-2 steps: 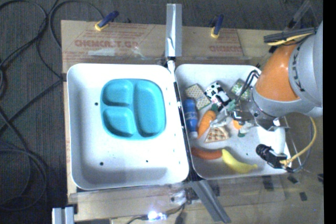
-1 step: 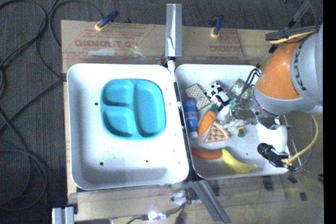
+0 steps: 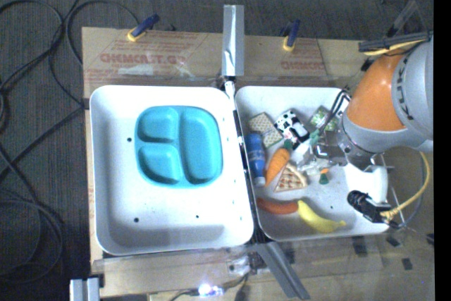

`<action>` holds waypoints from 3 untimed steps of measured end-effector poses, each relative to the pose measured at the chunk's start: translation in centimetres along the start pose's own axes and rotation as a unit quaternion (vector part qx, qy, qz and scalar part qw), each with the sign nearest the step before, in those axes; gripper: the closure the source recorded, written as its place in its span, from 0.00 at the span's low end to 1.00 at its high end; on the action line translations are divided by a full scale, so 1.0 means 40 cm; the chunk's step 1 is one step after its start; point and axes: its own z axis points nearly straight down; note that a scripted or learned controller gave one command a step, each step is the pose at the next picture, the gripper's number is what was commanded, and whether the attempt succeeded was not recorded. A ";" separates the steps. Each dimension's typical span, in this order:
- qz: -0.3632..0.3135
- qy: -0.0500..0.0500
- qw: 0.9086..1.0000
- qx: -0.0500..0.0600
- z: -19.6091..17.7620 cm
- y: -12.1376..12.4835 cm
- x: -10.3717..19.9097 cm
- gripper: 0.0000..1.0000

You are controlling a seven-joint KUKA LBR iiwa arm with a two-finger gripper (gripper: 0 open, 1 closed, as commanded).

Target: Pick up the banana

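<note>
**Banana not yet picked up**

The banana (image 3: pixel 318 217) lies untouched near the front wall of the right bin (image 3: pixel 366 229), just beside an orange sausage-like toy (image 3: pixel 279 206). The hand (image 3: pixel 315 154) hovers farther back over a waffle slice (image 3: pixel 289 180); whether it is open I cannot tell. Reaching, grasping and lifting all remain.

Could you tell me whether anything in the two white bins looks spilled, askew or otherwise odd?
Nothing looks damaged or spilled. The toy foods lie heaped loosely in the right white bin, the yellow plastic banana near its front wall. The blue divided plastic tray sits slightly skewed in the left white bin.
</note>
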 end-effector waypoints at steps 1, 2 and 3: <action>0.000 0.000 1.000 0.000 0.000 0.000 0.000 0.00; -0.038 0.002 0.999 -0.014 0.126 -0.074 -0.008 0.00; 0.121 0.004 0.993 -0.012 0.118 -0.063 -0.125 0.00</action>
